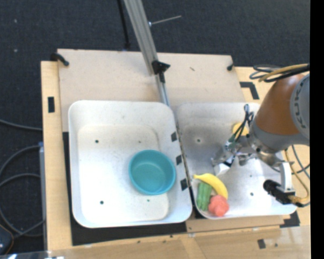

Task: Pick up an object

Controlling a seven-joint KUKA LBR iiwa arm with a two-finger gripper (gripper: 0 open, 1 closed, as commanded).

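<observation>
In the right bin [205,125], my gripper [225,159] hangs low over the bin floor near its middle. A yellow banana [214,183] lies just below and left of it, a short gap away. A green piece [203,195] and a red piece [218,205] sit against the banana in the bin's near-left corner. A small yellow object [238,128] peeks out beside the wrist, partly hidden by the arm. A blue bowl [152,171] rests in the left bin [92,123].
The grey arm with its orange band [278,109] covers the right bin's right side. A slanted metal pole [143,28] rises behind the bins. A black part [275,191] sticks out near the right bin's near-right corner.
</observation>
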